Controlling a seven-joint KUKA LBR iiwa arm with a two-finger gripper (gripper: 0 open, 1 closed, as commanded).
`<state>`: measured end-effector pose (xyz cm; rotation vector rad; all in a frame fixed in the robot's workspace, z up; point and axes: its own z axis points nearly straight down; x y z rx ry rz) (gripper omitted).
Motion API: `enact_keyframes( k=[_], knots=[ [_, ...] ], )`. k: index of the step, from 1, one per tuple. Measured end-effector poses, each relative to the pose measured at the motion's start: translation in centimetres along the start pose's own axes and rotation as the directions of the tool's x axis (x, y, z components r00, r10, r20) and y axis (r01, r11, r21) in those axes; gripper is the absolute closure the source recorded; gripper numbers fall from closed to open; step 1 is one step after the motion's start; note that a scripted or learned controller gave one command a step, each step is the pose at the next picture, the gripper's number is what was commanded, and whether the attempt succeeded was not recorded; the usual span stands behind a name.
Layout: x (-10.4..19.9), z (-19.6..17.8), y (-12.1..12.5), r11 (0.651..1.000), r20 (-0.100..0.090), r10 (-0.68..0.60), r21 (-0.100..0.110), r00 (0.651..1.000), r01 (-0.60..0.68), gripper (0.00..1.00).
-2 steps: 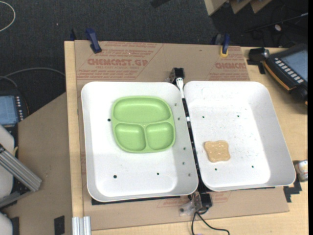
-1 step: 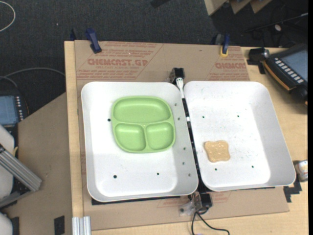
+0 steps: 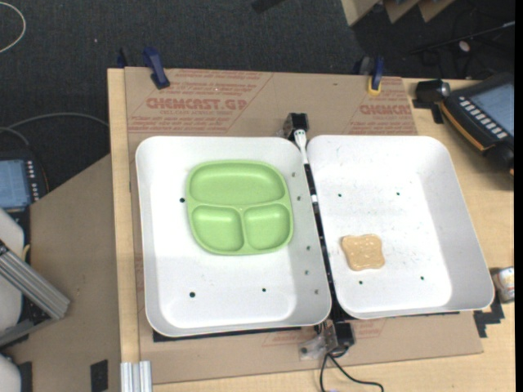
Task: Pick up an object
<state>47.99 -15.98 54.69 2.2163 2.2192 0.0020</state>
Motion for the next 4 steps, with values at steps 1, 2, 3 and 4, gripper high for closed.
enact_keyframes(
  k=[1,2,3,4],
  knots=[
    [2.5,12.6,-0.2,1.000,-0.007,0.001,0.018,1.000,-0.001,1.00],
    [6.3,22.3,-0.2,1.000,-0.006,-0.002,0.016,1.000,0.002,1.00],
    [11.3,3.2,1.5,1.000,-0.002,-0.005,-0.019,1.000,0.005,1.00],
    [15.2,16.3,-0.3,1.000,-0.004,-0.002,0.019,1.000,0.002,1.00]
  ],
)
